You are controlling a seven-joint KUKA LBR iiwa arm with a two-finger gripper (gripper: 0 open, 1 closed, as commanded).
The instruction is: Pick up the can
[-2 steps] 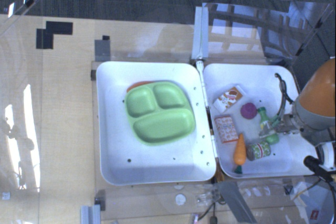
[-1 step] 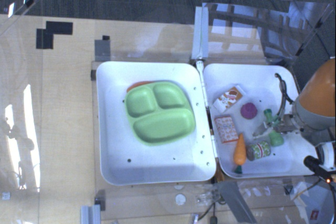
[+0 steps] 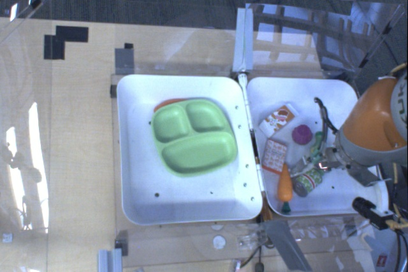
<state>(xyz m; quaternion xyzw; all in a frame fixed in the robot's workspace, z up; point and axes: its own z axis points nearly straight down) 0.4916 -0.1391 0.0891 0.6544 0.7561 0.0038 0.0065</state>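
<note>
Here, arm (image 3: 376, 121) bent low from right, jaws (image 3: 317, 165) over can (image 3: 306, 182) (spread unclear), right bin (image 3: 344, 91).

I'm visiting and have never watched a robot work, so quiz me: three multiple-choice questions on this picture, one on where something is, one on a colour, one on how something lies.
1. Where is the green tray?
A. In the left bin
B. In the right bin
C. On the floor

2. What colour is the ball?
A. Yellow
B. Purple
C. Blue

3. How does the can lie?
A. Upright in the left bin
B. Stacked on the tray
C. On its side in the right bin

Answers:
1. A, the tray lies in the left bin, with something red peeking out from under its far edge.
2. B, the ball is purple, beside the two cartons.
3. C, the can lies tipped over in the right bin, next to the carrot, with the arm's tool just above it.
</note>
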